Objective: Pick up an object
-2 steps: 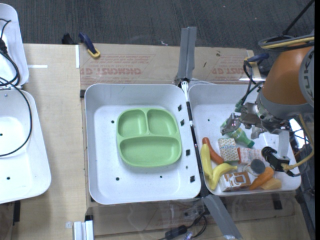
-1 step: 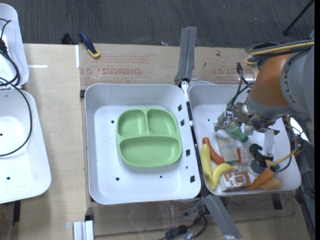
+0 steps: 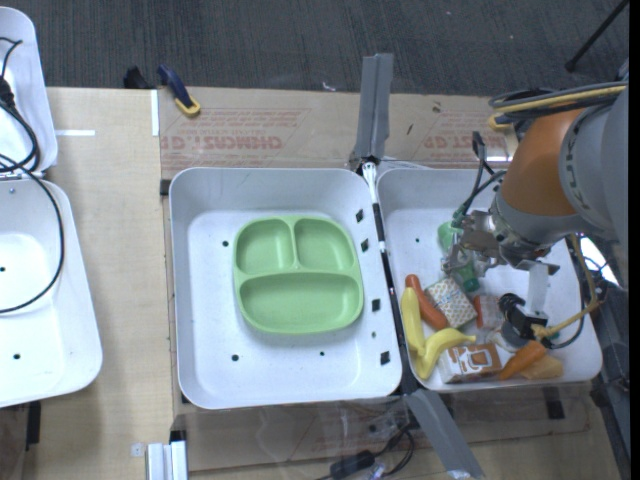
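My gripper (image 3: 463,265) reaches down into the right bin (image 3: 400,218), over a pile of toy food. Under and beside it lie a checkered tan packet (image 3: 452,302), a red-orange carrot-like piece (image 3: 428,306) and a yellow banana (image 3: 428,340). A green item (image 3: 446,235) shows just left of the wrist. Further front sit a brown-and-white box (image 3: 472,361) and an orange carrot (image 3: 522,360). The arm's body hides the fingertips from above.
The left bin (image 3: 190,268) holds a green three-compartment plate (image 3: 297,273). A grey divider post (image 3: 375,108) stands between the bins at the back. A blue-and-yellow clamp (image 3: 178,90) lies on the bench behind. White trays and black cable sit at far left.
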You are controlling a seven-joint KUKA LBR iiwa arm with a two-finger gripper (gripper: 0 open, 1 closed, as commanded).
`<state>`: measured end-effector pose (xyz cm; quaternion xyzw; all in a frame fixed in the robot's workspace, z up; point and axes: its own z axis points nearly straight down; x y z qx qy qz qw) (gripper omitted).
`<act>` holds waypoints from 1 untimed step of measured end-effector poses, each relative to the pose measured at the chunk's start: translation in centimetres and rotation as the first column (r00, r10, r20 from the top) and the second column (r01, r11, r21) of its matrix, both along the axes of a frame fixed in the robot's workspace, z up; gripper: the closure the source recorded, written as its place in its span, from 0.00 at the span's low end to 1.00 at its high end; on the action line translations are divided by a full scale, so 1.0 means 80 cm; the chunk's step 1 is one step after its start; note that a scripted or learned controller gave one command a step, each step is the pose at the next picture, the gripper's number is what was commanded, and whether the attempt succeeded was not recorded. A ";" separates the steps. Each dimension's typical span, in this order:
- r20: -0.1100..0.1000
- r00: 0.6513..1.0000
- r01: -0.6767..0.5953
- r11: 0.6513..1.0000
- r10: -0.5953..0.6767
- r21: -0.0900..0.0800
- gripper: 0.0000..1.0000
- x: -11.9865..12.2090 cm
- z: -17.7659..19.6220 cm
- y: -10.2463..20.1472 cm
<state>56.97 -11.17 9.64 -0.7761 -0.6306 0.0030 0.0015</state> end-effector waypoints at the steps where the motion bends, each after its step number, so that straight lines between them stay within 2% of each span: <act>1: 0.000 0.977 -0.215 0.977 0.215 0.002 1.00 0.019 0.156 0.066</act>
